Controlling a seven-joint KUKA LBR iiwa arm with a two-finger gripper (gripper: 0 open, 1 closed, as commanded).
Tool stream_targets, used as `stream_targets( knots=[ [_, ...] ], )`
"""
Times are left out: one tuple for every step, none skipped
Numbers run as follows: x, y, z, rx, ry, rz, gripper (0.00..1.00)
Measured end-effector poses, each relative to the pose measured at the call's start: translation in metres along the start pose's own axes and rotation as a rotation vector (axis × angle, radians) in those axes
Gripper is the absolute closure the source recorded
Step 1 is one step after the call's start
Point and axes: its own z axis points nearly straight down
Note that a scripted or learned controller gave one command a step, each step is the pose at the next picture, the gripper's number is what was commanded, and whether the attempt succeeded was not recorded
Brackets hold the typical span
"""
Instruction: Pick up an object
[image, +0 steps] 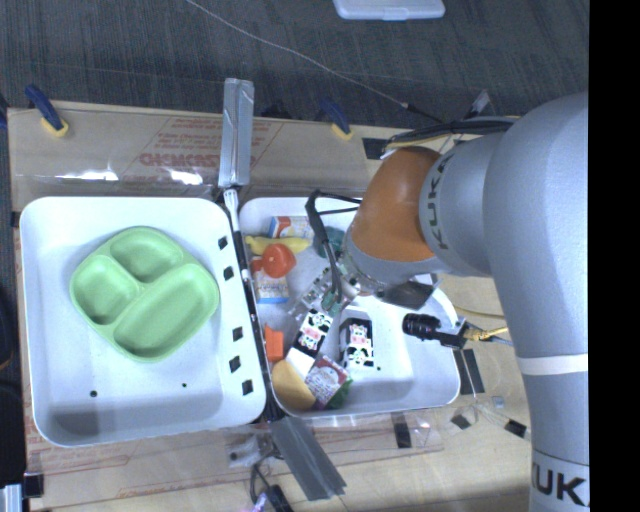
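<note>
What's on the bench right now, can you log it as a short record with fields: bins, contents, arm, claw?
left bin: holds a green divided plate, lying flat
right bin: holds a clutter of small items, among them two cow-patterned blocks, an orange-red piece and a yellow piece
arm: reaches in from the right, over the right bin
claw: down among the clutter in the right bin; grasp cannot be judged

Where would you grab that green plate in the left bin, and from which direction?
Probably by its outer rim, coming straight down from above. The green plate lies flat and alone in the left bin, and its raised rim and the ridges between its three hollows give two fingers something thin to pinch.
</note>
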Motion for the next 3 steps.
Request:
stream_targets(
  knots=[
    [0.0, 0.0, 0.0, 0.001, 0.0, -0.001, 0.0],
    [0.031, -0.046, 0.009, -0.003, -0.002, 0.216, 0.0],
    [0.049, -0.061, 0.009, -0.007, -0.009, 0.242, 0.0]
  ],
)
